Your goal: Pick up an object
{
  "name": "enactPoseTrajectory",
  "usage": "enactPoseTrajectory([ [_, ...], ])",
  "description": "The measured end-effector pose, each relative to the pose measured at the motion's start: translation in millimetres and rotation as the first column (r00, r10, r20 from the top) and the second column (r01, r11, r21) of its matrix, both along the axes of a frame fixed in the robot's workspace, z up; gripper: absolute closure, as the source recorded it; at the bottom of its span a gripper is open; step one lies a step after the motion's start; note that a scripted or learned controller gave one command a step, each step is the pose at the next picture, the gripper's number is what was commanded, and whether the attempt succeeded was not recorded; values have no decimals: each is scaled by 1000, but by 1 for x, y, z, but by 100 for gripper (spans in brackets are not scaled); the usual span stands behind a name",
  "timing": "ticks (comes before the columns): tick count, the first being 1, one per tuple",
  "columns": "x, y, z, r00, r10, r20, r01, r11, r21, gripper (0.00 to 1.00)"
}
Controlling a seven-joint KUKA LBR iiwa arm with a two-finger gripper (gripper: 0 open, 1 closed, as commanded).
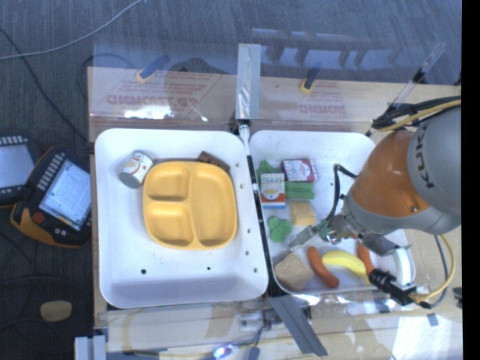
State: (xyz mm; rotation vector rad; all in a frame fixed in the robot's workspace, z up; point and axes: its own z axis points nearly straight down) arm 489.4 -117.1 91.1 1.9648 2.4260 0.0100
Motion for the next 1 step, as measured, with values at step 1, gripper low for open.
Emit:
enactPoseTrajectory([
  [1,0,6,0,992,-130,0,130,992,5,0],
])
